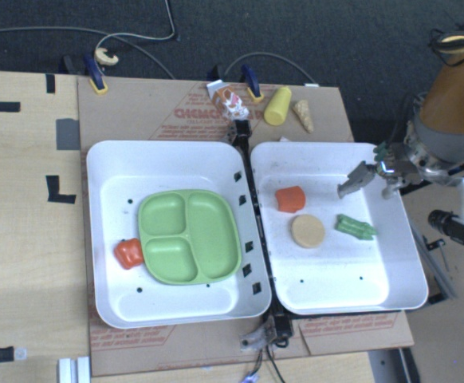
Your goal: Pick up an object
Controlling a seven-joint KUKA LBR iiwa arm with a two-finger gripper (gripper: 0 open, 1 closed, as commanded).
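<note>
Pale green divided plate (190,236), orange block (290,199), tan disc (307,231), green piece (355,227), white bins (168,313)

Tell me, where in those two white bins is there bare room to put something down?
The right bin has the most: its whole near strip, below the tan disc and green piece. Its middle is crowded by those, the orange block and the gripper. In the left bin, the green tray and red piece leave bare only the far strip and near-right corner.
</note>
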